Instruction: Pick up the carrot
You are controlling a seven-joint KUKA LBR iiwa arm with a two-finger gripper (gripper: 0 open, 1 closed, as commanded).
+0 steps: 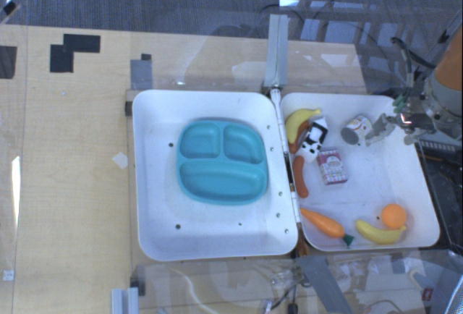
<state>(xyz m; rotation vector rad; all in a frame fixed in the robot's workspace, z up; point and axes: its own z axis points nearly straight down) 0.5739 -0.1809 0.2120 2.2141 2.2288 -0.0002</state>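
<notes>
The orange carrot (pixel 323 223) lies in the right bin (pixel 419 182) near its front left corner, its green end pointing right. My gripper (pixel 396 132) is at the back right of that bin, far from the carrot. Its fingers (pixel 377 130) stand apart and open with nothing between them, the left one next to a silver can (pixel 354 129).
The right bin also holds a banana (pixel 300 123), a black-and-white toy (pixel 312 139), a pink box (pixel 332 166), a sausage (pixel 299 176), a second banana (pixel 380 232) and an orange (pixel 393 215). A blue divided plate (pixel 222 162) sits in the left bin (pixel 155 182).
</notes>
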